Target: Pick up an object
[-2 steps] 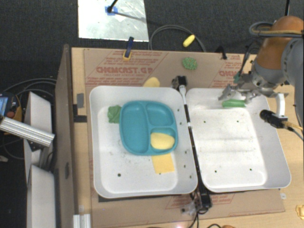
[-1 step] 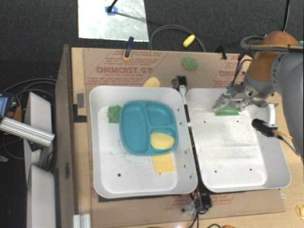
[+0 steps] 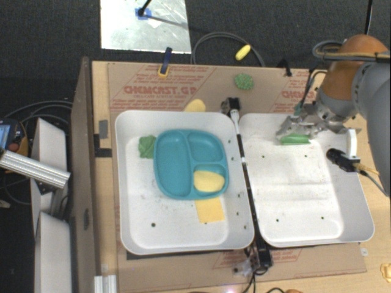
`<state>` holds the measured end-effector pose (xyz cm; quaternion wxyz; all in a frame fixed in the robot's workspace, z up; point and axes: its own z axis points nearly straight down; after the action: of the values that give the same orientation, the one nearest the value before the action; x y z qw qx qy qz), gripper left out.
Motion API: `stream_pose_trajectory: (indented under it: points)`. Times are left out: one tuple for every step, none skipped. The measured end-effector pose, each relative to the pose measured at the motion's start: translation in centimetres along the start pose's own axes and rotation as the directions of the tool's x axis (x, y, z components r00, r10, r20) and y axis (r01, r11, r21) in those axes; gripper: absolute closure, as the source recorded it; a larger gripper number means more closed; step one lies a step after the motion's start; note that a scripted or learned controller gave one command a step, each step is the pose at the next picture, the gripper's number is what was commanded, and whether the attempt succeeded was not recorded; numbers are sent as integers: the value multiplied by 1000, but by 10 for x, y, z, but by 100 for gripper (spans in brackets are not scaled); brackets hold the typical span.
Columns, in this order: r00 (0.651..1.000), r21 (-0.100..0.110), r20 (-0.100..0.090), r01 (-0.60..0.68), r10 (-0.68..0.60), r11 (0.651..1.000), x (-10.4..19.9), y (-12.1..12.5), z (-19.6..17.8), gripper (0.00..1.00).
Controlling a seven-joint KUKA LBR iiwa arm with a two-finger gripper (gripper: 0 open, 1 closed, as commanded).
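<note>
The two-finger metal gripper sits low at the far edge of the right shallow white plastic bin, directly over a flat green oblong object; whether it grips the piece I cannot tell. The object lies close to the bin wall, so the likely failure is a glancing pinch that lets it slide out

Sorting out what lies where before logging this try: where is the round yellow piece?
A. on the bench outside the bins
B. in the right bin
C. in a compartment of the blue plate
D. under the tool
C: the round yellow piece lies in the lower right compartment of the blue plate in the left bin.
</note>
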<state>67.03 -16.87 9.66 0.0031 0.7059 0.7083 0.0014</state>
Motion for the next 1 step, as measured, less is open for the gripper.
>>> stream_pose_trajectory:
  points:
    - [1000, -2, -2, -2, 2, 1000, 20, -54, -107, 100]
